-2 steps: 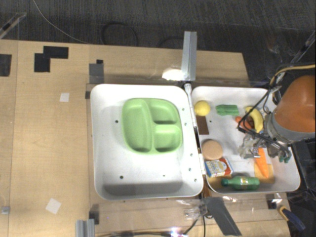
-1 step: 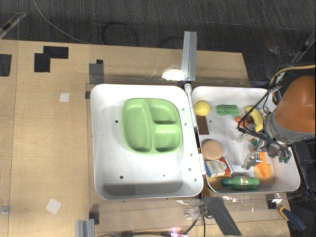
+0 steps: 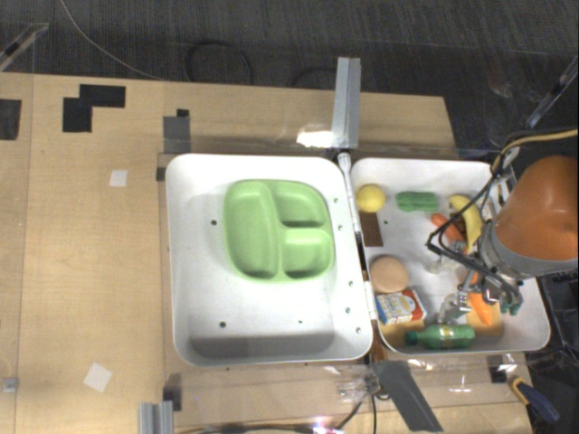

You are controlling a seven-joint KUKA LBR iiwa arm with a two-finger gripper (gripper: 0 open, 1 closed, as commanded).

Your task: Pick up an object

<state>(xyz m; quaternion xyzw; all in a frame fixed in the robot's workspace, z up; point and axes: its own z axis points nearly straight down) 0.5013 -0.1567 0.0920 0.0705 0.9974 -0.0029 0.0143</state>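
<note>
The right bin holds several small objects. Along its far side lie a yellow lemon, a green piece and a banana. Nearer the front are a tan round item, a small carton and a green bottle lying on its side. My gripper is low in the right bin's front right part, just above the bottle and beside an orange piece. The arm's orange band hides the bin's right side.
A green divided tray lies in the left bin. A dark brown block rests by the wall between the bins. Cables hang from the wrist over the right bin. A metal post stands behind the bins.
</note>
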